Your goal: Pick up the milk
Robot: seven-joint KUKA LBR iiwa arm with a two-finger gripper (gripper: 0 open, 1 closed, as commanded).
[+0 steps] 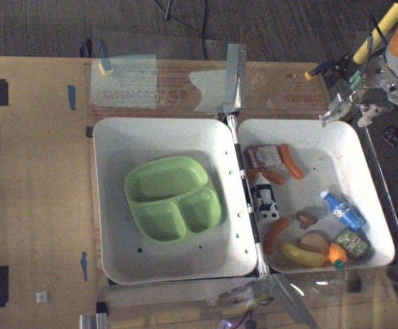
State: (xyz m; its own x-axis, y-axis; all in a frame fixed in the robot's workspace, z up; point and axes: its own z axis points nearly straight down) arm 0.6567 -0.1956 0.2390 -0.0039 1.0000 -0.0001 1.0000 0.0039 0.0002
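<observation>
The milk is a small black-and-white carton lying against the left wall of the right bin. My gripper hangs over the far rim of that bin, up and to the right of the carton and well apart from it. Its fingers are spread open and there is nothing between them.
The right bin also holds a purple packet, sausages, a blue bottle, a banana, a green box and small pieces near the milk. A green divided plate lies in the left bin.
</observation>
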